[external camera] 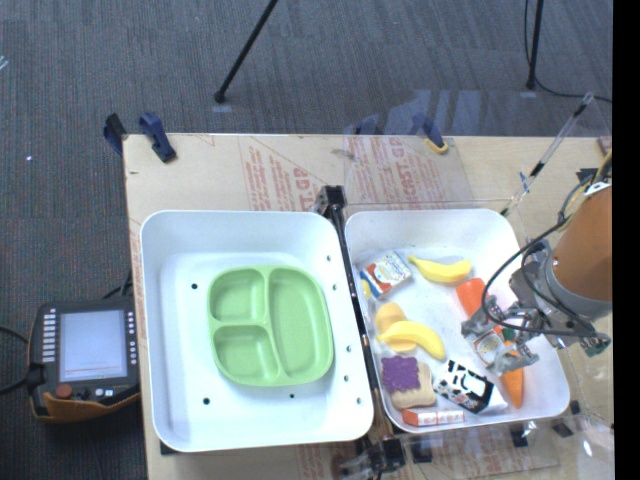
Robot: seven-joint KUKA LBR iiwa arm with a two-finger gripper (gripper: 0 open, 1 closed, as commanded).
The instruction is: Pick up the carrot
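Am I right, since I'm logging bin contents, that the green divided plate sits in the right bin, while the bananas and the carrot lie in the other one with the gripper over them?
Not quite. The camera view shows the green divided plate in the left bin. The bananas and the carrot lie in the right bin, with the gripper over them, as you said.

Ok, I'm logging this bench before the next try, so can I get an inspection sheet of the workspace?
Surface: two shallow white plastic bins side by side on a brown board.
Job's things: orange carrot in the right bin, by the pincer; a second orange piece lies nearer the front.
Clutter: two yellow bananas, purple-topped toast, small packets; green divided plate in the left bin.
Grippers: pincer low over the right bin, carrot not seen between its fingers.
Cables: black cable looping beside the wrist.
Surroundings: handheld screen pendant, tripod legs, carpet.
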